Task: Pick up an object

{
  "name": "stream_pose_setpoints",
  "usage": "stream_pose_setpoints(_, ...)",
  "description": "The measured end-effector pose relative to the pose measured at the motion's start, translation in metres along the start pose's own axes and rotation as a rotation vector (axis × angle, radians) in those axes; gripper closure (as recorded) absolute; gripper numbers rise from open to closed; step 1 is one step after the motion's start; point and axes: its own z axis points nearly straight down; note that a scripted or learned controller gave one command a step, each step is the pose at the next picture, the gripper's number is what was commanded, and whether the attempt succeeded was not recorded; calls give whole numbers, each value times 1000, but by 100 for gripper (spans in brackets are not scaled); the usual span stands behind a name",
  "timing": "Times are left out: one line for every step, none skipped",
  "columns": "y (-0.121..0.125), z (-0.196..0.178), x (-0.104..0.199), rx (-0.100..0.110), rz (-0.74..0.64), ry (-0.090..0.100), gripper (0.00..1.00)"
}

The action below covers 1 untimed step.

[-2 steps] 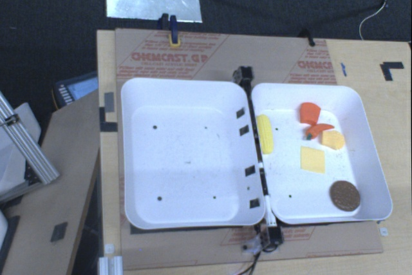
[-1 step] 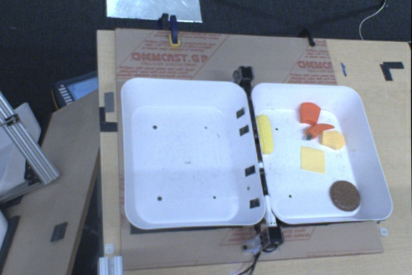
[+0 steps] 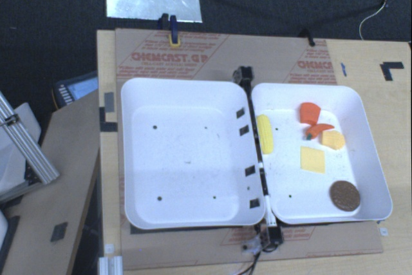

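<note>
Brown board (image 3: 212,51) printed "CHEMCAST GP", white bins (image 3: 187,90)

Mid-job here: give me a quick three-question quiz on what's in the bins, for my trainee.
1. True or false: the yellow corn cob lies along the right bin's left wall.
2. Which item sits nearest the right bin's front right corner? A) orange carrot piece B) round brown cookie C) flat yellow cheese slice
3. Fill in: the small orange-yellow block lies just ___ of the cheese slice, toward the bin's far side.

Key: 1 true; 2 B; 3 right
</note>
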Motion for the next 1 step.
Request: stream_pose_setpoints(0, 0, 0, 0, 0, 0, 100)
